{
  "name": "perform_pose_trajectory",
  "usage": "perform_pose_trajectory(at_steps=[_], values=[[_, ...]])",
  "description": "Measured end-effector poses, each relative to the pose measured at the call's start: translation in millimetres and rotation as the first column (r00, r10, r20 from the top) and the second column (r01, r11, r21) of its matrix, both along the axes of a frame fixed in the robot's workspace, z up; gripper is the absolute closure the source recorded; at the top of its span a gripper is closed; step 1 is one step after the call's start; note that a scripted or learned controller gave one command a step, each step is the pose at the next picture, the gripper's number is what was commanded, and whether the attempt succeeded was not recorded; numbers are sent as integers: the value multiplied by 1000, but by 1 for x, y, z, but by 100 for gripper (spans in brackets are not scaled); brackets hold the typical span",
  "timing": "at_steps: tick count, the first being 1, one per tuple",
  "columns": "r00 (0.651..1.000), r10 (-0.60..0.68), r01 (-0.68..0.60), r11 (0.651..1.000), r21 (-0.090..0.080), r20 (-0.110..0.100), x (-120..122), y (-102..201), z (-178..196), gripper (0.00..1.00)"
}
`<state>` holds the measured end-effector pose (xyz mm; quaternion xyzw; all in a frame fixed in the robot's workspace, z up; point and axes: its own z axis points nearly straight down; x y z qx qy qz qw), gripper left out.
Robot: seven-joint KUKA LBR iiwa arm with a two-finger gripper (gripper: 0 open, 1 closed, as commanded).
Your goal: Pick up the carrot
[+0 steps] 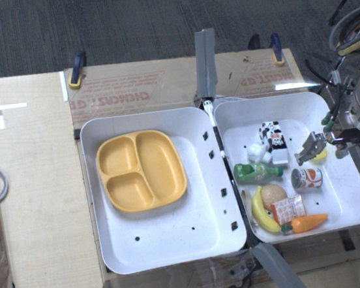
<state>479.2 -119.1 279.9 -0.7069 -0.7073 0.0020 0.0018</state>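
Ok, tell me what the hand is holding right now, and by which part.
Nothing. The hand hovers over the right bin, fingers open, and the carrot lies untouched at the bin's near edge.

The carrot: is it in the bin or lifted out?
In the bin. The carrot lies flat on the right bin's floor, apart from the pincer.
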Motion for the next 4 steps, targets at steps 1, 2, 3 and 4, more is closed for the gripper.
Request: perform_pose_trajectory(at_steps=[1, 2, 3, 4], values=[[996, -86, 86, 996, 0, 0, 0, -14, -131, 0], [999, -52, 52, 999, 0, 3, -2, 27, -189, 0], [962, -272, 272, 962, 0, 3, -2, -11, -189, 0], [988, -157, 157, 988, -1, 2, -2, -75, -81, 0]])
